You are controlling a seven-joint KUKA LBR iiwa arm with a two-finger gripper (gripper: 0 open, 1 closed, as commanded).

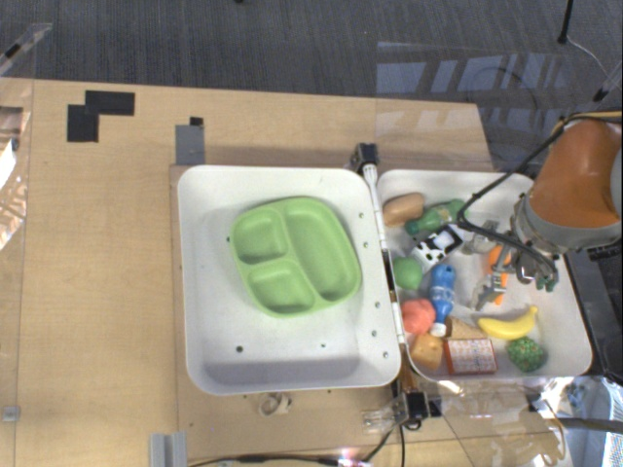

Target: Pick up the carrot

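Note:
The carrot [495,258] is a small orange piece lying in the right bin [574,309], just above the banana [508,324]. Only parts of it show, because grey gripper hardware crosses over it. My gripper [494,275] reaches in from the right, low over the bin, directly on top of the carrot. The arm's orange band [579,173] sits above it at the bin's right side. Whether the carrot is gripped cannot be made out.
The right bin also holds a tan roll [404,205], a green vegetable [435,217], a black-and-white toy [438,246], a green ball [407,273], a blue bottle [442,288], a red tomato [419,314], a red box [470,356] and broccoli [527,354]. A green divided plate [292,254] lies in the left bin [209,348].

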